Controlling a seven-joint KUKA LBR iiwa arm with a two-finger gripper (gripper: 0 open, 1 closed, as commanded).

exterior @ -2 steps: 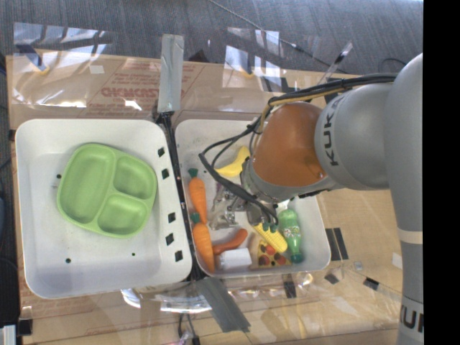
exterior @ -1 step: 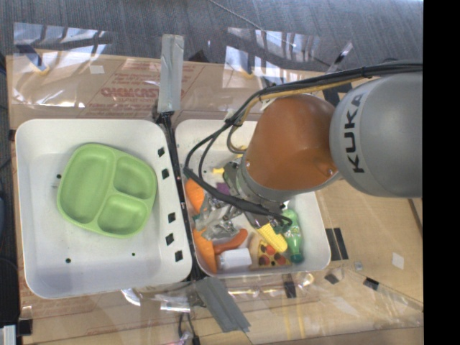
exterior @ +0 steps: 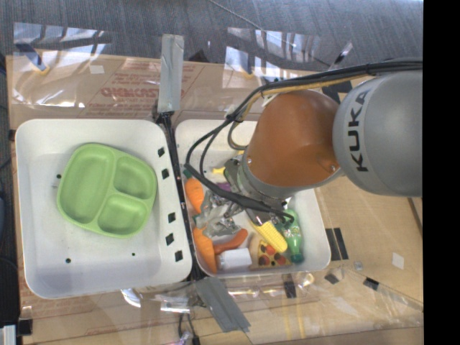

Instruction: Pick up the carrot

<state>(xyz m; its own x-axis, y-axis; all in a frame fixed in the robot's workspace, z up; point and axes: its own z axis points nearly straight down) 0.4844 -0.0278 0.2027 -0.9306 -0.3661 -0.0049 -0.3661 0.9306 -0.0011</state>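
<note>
The arm's orange band [exterior: 291, 146] hangs over the right bin [exterior: 316, 221]. The claw [exterior: 219, 218] is near the carrot [exterior: 203, 249]; its opening I cannot tell.

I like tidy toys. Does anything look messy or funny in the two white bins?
Yes. The small toy foods lie heaped in the right white bin under the grey arm's gripper, while the green three-part plastic plate sits askew in the left white bin.

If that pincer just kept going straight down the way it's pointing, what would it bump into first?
Probably the pile of toy food in the right bin. The pincer hangs among it, with the carrot beside it and another orange piece nearby. Depth is unclear from above, so which item comes first is uncertain.
</note>
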